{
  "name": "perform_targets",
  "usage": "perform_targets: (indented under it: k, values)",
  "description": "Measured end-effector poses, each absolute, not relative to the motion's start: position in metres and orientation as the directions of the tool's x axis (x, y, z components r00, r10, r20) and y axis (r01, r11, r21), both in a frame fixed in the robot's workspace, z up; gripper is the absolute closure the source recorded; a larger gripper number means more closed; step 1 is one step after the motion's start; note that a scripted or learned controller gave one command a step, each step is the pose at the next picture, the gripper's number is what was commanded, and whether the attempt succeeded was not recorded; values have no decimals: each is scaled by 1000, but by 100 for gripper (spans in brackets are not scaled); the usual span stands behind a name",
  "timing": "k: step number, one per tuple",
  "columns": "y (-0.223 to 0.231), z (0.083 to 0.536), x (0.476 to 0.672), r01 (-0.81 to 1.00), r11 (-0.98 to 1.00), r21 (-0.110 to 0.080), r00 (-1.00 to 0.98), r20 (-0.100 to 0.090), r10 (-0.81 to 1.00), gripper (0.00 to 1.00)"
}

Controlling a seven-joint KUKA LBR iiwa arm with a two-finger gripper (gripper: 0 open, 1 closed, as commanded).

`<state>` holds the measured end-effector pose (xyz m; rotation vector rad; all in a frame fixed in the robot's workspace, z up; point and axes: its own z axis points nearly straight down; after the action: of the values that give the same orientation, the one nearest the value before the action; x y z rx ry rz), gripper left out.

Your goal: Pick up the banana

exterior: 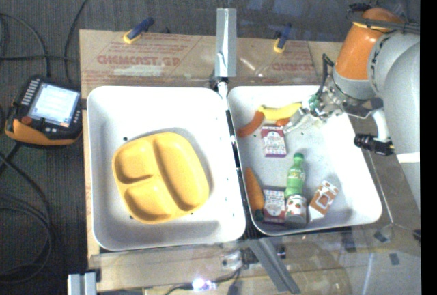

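Banana (281, 111) is seen lying flat at the far end of the right bin (362, 208), roughly mid-width, its length running left-right. Gripper (304, 119) is placed just beside the banana's right end, tilted down-left from the arm (362, 58), which enters from the right w/ its orange band at the far right corner of the bin. Claw state cannot be told: the tip is blurred and too small, and contact w/ the banana can't be confirmed either.

An orange sausage-like item (249, 124) is found just left of the banana, against the left wall of the bin. A small carton (274, 141) w/ a red top is set just near of the banana. Further toward the near side, a green bottle (295, 177) is laid along the bin's mid-line; a carrot (255, 190) is seen along the left wall. At the near wall a second carton (274, 204), a small can (295, 208) and a white-orange box (323, 196) are grouped close together.

Left bin (102, 109) is occupied by a yellow divided tray (161, 176), three compartments, set slightly askew. A pendant (45, 111) w/ a lit screen is seen on the floor, left of the bench.
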<state>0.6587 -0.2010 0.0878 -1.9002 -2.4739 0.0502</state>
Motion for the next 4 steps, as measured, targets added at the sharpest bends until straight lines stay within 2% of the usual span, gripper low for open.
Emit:
perform_targets:
  k: [1, 2, 3, 4]
  values:
    - [-172, 128, 663, 926, 376, -21, -376, 5, 927, 0]
    - [-126, 101, 667, 847, 531, -6, -531, 2, 847, 0]
    - [-134, 90, 669, 880, 475, -6, -474, 14, 880, 0]
    - [-135, 93, 665, 879, 475, -22, -475, 21, 880, 100]
